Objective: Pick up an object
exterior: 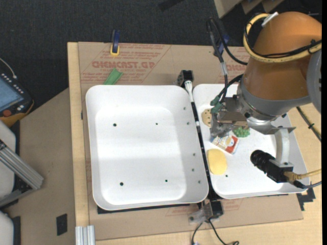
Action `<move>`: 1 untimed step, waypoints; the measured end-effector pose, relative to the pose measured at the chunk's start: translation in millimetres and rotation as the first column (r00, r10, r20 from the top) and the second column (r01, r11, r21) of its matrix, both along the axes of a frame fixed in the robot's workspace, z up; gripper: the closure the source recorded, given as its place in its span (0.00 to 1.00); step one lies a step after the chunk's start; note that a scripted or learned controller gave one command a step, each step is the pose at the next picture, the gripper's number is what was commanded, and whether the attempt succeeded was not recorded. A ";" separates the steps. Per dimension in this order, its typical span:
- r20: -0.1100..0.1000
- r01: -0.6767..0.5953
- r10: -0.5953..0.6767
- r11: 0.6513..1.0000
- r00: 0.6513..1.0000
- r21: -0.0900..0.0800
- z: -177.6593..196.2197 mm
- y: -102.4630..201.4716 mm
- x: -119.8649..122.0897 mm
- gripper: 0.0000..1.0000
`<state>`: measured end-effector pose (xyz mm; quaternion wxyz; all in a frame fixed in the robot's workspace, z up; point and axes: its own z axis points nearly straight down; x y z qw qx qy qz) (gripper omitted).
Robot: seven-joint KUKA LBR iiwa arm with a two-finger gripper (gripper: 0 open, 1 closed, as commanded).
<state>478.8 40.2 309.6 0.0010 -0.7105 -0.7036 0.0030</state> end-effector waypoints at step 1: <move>0.009 -0.011 0.011 1.000 1.000 0.003 14.8 11.0 15.3 1.00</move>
